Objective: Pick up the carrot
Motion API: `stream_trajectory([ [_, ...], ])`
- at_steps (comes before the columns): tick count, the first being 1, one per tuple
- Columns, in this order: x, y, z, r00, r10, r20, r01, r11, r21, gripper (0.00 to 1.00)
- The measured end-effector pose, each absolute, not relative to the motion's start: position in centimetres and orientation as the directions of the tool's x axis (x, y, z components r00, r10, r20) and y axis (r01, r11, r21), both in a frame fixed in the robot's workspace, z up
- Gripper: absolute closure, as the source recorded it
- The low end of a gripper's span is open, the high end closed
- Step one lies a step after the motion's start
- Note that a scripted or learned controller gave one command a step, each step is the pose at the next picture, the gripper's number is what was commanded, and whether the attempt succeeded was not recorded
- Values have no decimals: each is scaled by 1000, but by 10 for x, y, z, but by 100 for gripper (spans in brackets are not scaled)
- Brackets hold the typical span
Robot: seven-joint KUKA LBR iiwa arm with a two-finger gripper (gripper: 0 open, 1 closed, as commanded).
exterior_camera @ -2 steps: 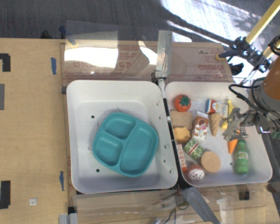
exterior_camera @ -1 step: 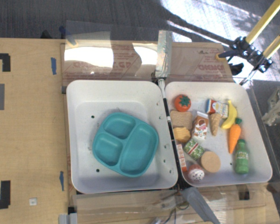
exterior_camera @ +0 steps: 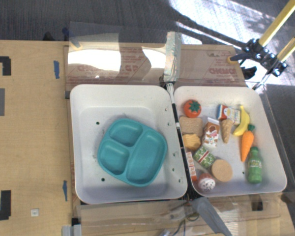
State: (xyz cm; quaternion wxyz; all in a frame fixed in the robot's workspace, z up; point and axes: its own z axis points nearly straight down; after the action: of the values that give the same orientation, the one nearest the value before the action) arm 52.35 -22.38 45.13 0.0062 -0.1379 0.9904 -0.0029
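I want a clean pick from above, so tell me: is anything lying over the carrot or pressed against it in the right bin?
Nothing lies over the carrot. It is crowded, though: the banana meets its green top and the green bottle sits right by its tip.

Faint reddish print on the cardboard panels [exterior_camera: 137,63] behind the two bins, too blurred to read. Small printed packets [exterior_camera: 211,134] in the right bin [exterior_camera: 273,181], labels likewise illegible. Nothing legible anywhere.
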Motion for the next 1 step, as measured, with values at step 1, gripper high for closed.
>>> stream_trajectory([
  [1,526,-223,462,-962,-273,-20,-273,962,-11,100],
])
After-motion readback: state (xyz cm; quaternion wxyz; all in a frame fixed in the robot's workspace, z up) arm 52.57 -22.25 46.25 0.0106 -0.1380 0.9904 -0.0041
